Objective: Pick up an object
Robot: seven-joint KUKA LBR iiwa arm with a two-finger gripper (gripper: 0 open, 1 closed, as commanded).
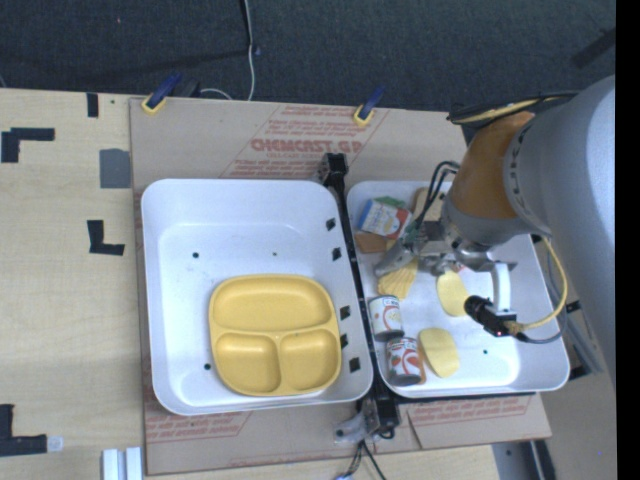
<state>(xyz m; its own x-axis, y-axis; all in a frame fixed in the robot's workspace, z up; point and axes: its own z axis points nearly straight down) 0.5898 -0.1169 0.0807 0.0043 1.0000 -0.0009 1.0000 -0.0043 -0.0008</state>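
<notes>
Grey gripper (pixel 420 253) among right-bin clutter (pixel 400 313)

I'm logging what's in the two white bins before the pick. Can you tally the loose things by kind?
Yellow three-compartment plastic tray: 1, in the left bin
Small cans: 2, a white-labelled one and a red-labelled one
Pale yellow rounded pieces: 2
Yellow wedge-shaped piece: 1
Blue, green and white packet: 1
Total: 7 that I can make out; anything under the gripper is hidden.
</notes>
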